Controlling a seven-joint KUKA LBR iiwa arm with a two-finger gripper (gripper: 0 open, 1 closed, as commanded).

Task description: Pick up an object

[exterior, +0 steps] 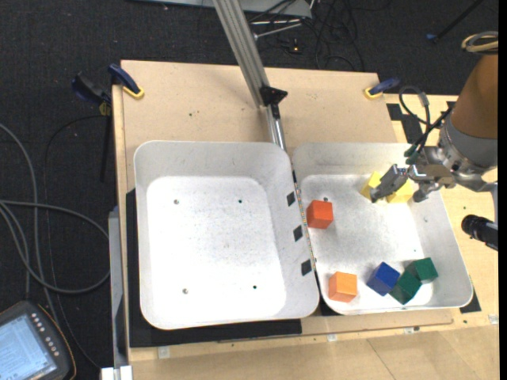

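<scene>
A grey arm with an orange band reaches in over the right bin (pixel 444 248), its claw (pixel 390 187) low above the bin's far side. A yellow block (pixel 402 191) sits right at the claw's tip, partly covered by the dark fingers; whether they are closed on it or merely resting against it cannot be told from here. Down and to the left of the claw, an orange-red cube (pixel 319 214) lies near the bin's left wall. Farther toward the near edge, well apart from the claw, a lighter orange cube (pixel 343 286) sits in the corner, with a blue cube (pixel 385 278) beside it. Two green blocks (pixel 414 279) crowd against the blue cube, one dark, one brighter. The left bin (pixel 150 212) lies far across from the claw, both bins resting on a pale wooden worktop (pixel 198 105). Blue clamps (pixel 123 77) grip the worktop's far corners.
</scene>
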